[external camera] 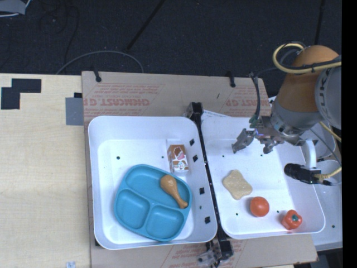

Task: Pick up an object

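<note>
**Open gripper hangs over the right bin, nothing in its grasp**

The arm (304, 94) reaches in from the right, its orange band above the wrist, and the gripper (255, 142) sits over the upper part of the right bin (240, 121). Its two fingers are spread apart and hold nothing; white bin floor shows between them.

Three things lie in the right bin, all nearer the front edge than the gripper. A pale slice of bread (237, 184) lies closest, just below and a little left of the fingers, apart from them. A red tomato (259, 206) rests near the bread's lower right corner. A small red pepper with a green top (292, 220) sits in the front right corner, close to the wall. A black cable end (301, 173) hangs over the bin's right side, beside the arm.

The left bin (103, 144) holds a blue divided plate (139, 211) with a chicken drumstick (174, 190) lying across its upper right compartment. A small printed packet (178, 157) lies just above the plate, touching or nearly touching its rim. A black divider with clips (201, 161) runs between the two bins.

Both bins sit on a sheet of cardboard (139, 96) on the pale wooden worktop (39, 177). Nothing lies between the gripper and the bread below it.
</note>
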